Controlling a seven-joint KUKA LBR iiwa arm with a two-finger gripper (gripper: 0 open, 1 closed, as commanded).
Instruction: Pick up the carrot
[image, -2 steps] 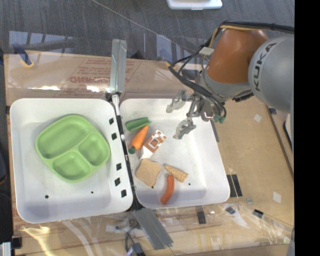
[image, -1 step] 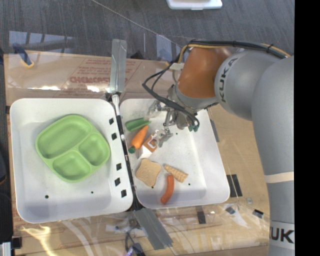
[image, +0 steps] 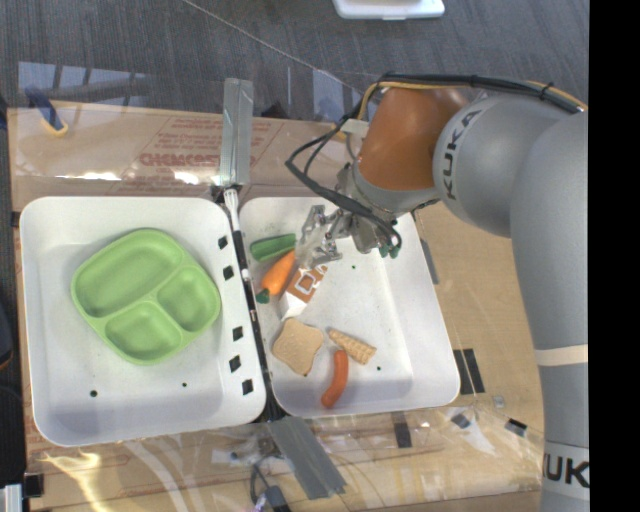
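Two shallow white bins side by side on a counter (image: 120, 150) covered with clear plastic sheeting. In the left white bin (image: 60, 400), a light green plastic plate with three compartments (image: 146, 294), lying near the middle, well apart from everything else.

In the right white bin (image: 420, 340), several toy foods. Orange plastic carrot with a green stub end (image: 277, 274) lying tilted near the left wall, thick end up and to the right, green end down by the divider. Just above it, a short dark green cylinder like a cucumber piece (image: 272, 246), close to the carrot's upper end. Just right of the carrot, a small orange-and-white box-like piece (image: 307, 285). Lower down, a tan slice of toy bread (image: 298, 347), beside it a ribbed tan cone (image: 354, 346), and below them a reddish-orange sausage (image: 336, 381).

Grey arm with orange band (image: 405, 135) reaching in from the right, metal two-finger jaws (image: 315, 243) low over the bin's upper middle, just right of the green cylinder and just above the carrot's thick end. Nothing seen gripped between them; how far apart they stand, cannot tell.
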